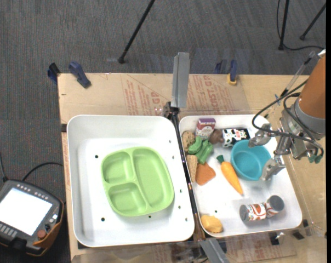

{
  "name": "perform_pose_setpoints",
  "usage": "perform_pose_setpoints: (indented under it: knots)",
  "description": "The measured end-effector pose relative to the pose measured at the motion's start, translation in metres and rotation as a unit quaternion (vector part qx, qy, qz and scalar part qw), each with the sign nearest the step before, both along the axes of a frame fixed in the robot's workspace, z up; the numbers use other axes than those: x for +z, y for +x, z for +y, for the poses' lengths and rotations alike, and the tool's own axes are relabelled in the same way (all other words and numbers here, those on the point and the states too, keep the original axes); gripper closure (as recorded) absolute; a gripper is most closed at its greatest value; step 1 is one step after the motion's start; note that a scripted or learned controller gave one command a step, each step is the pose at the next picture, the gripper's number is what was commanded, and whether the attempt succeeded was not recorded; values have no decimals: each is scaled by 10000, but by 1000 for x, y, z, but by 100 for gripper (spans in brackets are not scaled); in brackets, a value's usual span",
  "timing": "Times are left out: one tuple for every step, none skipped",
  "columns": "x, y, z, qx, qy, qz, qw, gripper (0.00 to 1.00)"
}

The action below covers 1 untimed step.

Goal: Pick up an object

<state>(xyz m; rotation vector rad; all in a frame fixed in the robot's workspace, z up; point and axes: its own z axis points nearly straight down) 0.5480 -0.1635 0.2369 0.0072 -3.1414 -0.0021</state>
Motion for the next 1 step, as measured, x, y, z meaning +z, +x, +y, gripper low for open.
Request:
perform_pose_setpoints:
  knots:
    - [-152, 26, 64, -65, 9, 19, 10000, 0]
